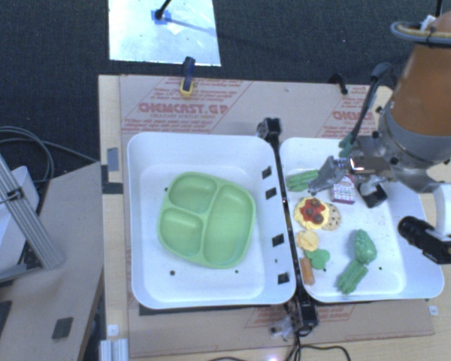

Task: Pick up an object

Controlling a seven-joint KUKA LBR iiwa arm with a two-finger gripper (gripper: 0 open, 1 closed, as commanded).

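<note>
Camera view looks down on two shallow white bins side by side on a bench. At the left, the left white bin (139, 201) holds a light green plastic divided plate (207, 218) with three compartments, lying flat near its middle. At the right, the right white bin (417, 277) holds a cluster of small toy foods: a green pod-shaped piece (301, 179) near the top left corner, a round pizza-like toy with red topping (313, 212) below it, a tan cookie (331, 218) touching that disc's right edge, a pale yellow piece (308, 240), a small green lump (319, 258), an orange carrot-like stick (307, 270) by the divider, a green leafy vegetable toy (357, 260) toward the lower middle, and a small pink-and-white box (343, 190). The grey arm with its orange band reaches in from the right, and its gripper (335, 170) hangs over the upper part of the right bin, just beside the green pod and the pink box. Whether the claw is released or clenched cannot be told; nothing visibly sits between it.
</note>
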